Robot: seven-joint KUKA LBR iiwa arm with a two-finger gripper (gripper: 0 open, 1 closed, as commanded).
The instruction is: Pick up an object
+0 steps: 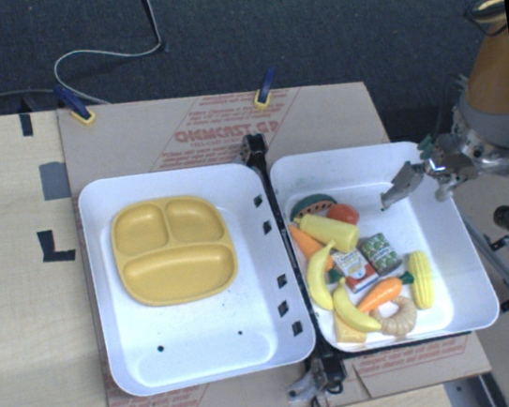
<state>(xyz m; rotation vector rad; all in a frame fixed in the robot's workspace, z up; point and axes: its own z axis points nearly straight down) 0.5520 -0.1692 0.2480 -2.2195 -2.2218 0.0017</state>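
My pincer (402, 187) hangs over the upper right part of the right bin (361, 155), above bare white floor, with nothing between its fingers; they look close together, only a narrow gap visible between them. The candidate objects lie in a heap toward the bin's left and lower part, so from the pincer the pile is down and to the left in the camera view. Nearest are the red-and-yellow toy (333, 224) and the watermelon slice (313, 205), just left of the tips. Further down lie the green packet (379, 252), the corn cob (420, 278), the carrot (380, 295) and two bananas (320, 278), their long axes running roughly up-down. The left bin (103, 268) holds a yellow divided plate (173, 249). The cardboard sheet (215, 132) on the worktop carries red print, reading "CHEMCAST" as far as I can make out; the small packet labels are too small to read.
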